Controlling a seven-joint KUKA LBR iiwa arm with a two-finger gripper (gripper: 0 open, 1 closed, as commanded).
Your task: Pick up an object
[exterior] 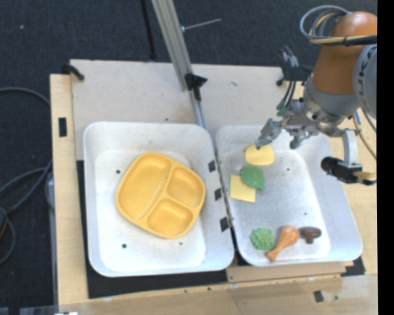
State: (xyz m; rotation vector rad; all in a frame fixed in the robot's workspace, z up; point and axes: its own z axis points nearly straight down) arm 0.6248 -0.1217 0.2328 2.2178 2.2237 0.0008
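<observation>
The right bin (pixel 328 195) holds several toy foods. A pale yellow piece (pixel 259 155) lies near its far left, with a green leaf (pixel 253 176) and a yellow cheese square (pixel 241 189) just below it. Along the near edge lie a green broccoli (pixel 262 239), an orange drumstick (pixel 282 241) and a brown mushroom (pixel 310 233). My gripper (pixel 282 137) hangs over the far end of this bin, just above and right of the pale yellow piece. Its fingers (pixel 268 134) are spread open with nothing between them.
A yellow divided plate (pixel 161 194) sits in the left bin (pixel 105 241). A slanted metal post (pixel 174 35) rises from the bench behind the bins. The arm (pixel 338 64) reaches in from the upper right.
</observation>
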